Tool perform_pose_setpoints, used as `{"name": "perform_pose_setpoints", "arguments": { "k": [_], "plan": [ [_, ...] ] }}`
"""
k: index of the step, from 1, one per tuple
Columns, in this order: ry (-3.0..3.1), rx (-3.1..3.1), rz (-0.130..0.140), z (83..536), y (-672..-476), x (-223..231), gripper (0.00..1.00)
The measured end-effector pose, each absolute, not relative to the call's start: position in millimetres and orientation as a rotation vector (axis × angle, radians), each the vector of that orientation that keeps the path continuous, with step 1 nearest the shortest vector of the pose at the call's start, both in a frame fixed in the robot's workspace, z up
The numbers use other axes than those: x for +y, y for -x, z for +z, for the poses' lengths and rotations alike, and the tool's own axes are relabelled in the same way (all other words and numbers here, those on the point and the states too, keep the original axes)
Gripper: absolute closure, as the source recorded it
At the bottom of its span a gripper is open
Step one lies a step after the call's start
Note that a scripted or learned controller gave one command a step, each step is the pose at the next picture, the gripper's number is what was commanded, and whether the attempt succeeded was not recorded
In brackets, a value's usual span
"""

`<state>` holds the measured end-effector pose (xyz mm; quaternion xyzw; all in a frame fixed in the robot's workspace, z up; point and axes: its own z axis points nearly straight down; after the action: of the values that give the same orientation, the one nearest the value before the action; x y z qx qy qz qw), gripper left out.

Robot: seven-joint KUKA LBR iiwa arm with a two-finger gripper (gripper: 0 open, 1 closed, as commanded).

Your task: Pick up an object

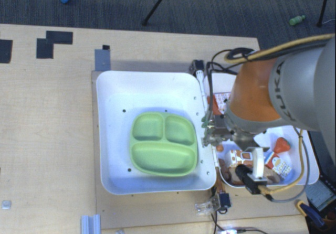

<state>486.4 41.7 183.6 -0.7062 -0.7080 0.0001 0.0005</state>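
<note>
**A:** Where is your tool sitting?

**B:** My tool point(212, 134) is low over the seam where the two bins meet, just right of the light green plastic plate with three compartments point(163, 144). My grey arm with its orange band point(257, 96) covers it from above, so I cannot tell whether it is open or closed, or whether anything is in it.

**A:** And the plate itself?

**B:** It lies flat in the left shallow white bin point(113, 96), apart from my tool. The pale wooden bench point(47, 133) stretches away to the left of the plate.

**A:** What is there to pick up?

**B:** Right of the plate, beyond my tool, the right shallow white bin point(311, 167) holds a small cluster. There is a red wedge-shaped piece point(282, 145) and a small white printed packet point(278, 166) just below it. Nearer the plate are some brown things point(230, 165) that I cannot make out, partly under my wrist. Up and to the right of the plate, a red and white printed item point(220, 100) peeks out from beneath my arm
</note>
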Motion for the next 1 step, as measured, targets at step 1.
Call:
{"name": "perform_pose_setpoints", "arguments": {
  "k": [1],
  "plan": [
    [2.222, -2.228, -0.003, 272.5, -536.5, -101.2, 1.00]
  ]
}}
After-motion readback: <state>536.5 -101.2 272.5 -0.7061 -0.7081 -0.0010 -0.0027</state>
